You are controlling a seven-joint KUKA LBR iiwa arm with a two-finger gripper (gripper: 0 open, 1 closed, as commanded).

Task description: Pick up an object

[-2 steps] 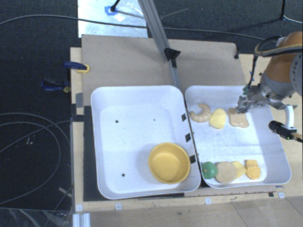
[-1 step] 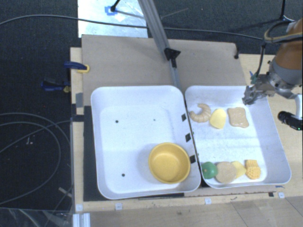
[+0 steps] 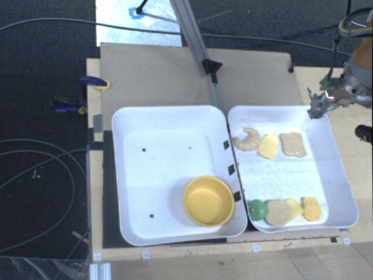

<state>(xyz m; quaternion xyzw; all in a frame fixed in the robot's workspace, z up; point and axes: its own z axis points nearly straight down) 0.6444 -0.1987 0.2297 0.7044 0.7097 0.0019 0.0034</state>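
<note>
The gripper (image 3: pixel 317 107) hangs over the far right corner of the right bin (image 3: pixel 338 174), with nothing visibly between its fingers. In that bin lie a tan croissant-like piece (image 3: pixel 248 140), a pale yellow piece (image 3: pixel 268 147) and a beige toast-like slab (image 3: pixel 292 144) in the far half. Along the near edge sit a green piece (image 3: pixel 256 209), a tan round piece (image 3: pixel 278 213), a yellow piece (image 3: pixel 294 207) and an orange-yellow ridged piece (image 3: pixel 311 209). A yellow bowl (image 3: pixel 208 200) rests in the near right part of the left bin (image 3: pixel 134 156).
A slanted grey pole (image 3: pixel 192 31) ends at a black bracket (image 3: pixel 211 66) behind the bins. Blue and yellow clamps (image 3: pixel 87 92) sit at the bench's left edge. Cables run over the dark floor at left.
</note>
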